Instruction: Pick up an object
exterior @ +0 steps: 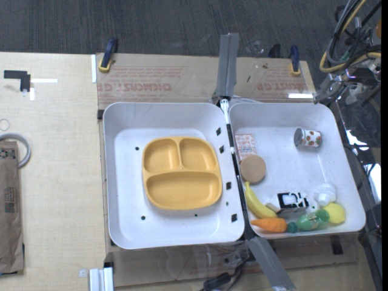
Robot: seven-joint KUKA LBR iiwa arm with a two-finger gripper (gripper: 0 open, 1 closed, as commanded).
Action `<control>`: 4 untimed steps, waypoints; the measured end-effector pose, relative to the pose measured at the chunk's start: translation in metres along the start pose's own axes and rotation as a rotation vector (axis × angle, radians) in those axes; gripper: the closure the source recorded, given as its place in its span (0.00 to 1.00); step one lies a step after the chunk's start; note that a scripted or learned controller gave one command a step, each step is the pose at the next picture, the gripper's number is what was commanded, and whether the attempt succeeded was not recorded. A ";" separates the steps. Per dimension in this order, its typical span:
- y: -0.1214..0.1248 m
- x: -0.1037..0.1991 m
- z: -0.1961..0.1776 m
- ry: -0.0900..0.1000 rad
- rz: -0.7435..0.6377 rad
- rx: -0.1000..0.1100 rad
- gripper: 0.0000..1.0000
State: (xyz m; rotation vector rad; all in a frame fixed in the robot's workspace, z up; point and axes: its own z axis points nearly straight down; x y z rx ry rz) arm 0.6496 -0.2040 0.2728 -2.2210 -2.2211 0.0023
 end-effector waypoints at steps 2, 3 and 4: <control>-0.003 -0.008 0.170 0.006 0.046 0.001 0.00; -0.003 -0.012 0.159 -0.002 0.047 -0.003 1.00; -0.016 0.046 0.034 -0.001 -0.015 -0.002 1.00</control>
